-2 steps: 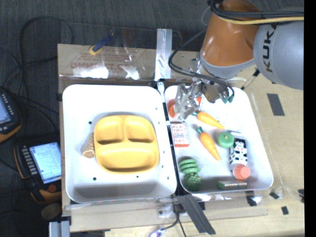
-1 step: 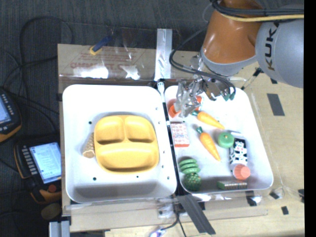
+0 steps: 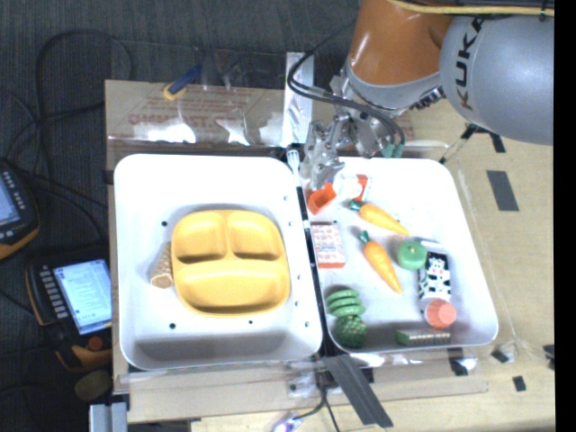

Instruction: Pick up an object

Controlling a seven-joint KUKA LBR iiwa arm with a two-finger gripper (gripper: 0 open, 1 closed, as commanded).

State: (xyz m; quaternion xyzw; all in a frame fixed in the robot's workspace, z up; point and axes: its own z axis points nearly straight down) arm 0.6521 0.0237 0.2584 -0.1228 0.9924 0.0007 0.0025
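Gripper (image 3: 324,162) sits over the far-left corner of the right bin (image 3: 468,232), just above an orange-red block (image 3: 321,196) that lies against the divider wall. Can't tell my finger state: the metal parts blur together at this slant, and nothing is visibly between them, so I claim no grasp. Block looks like the target simply because it's the piece nearest under me. Its spot against the wall is awkward, I'd guess, since one finger has little room on that side. Other candidates in the same bin: two carrots (image 3: 382,264) lying at a slant mid-bin, a red-and-white packet (image 3: 327,245) along the divider, a green round piece (image 3: 412,255), a cow-print carton (image 3: 436,277), a ridged green item (image 3: 346,302) near the front. Left bin (image 3: 135,241) holds a yellow divided tray (image 3: 231,261) with a cone (image 3: 162,266) beside it, well apart from me. Pick not yet done.
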